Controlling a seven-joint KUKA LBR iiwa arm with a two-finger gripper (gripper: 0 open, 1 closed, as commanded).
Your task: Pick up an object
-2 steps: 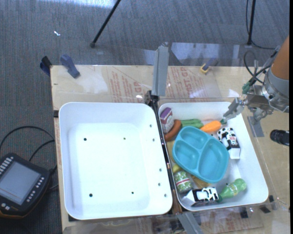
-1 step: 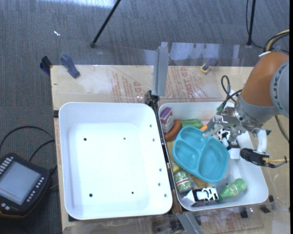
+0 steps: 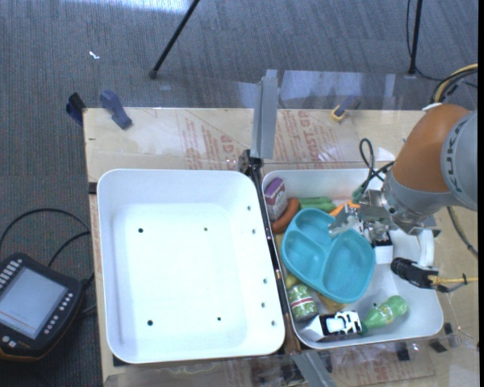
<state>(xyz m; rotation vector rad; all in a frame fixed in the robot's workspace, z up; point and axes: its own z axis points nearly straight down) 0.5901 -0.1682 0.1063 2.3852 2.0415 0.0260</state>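
The arm [image 3: 436, 164] comes in from the right, its orange band bulging over the right-hand bin [image 3: 430, 317], and the gripper [image 3: 361, 214] is down low at the upper right rim of the blue divided plate [image 3: 329, 255]. Is it clamped on that rim or just beside it? From here I cannot tell, and I cannot tell how wide the claw stands either (the wrist and its cables crowd the spot). The plate lies tilted across the middle of the bin, riding on top of other things. Behind it, toward the bin's far wall, there's a small purple-labelled carton [image 3: 275, 197] standing upright, an orange sausage-like piece [image 3: 285, 214] just beside it, and something green [image 3: 316, 204] along the plate's upper edge. At the near side, a little can with a green label [image 3: 302, 300] is tucked under the plate's lower edge, then a black-and-white toy car [image 3: 341, 323], and a green bottle-shaped item [image 3: 385, 311] lying on its side. The left bin [image 3: 185, 260] sits alongside, touching.
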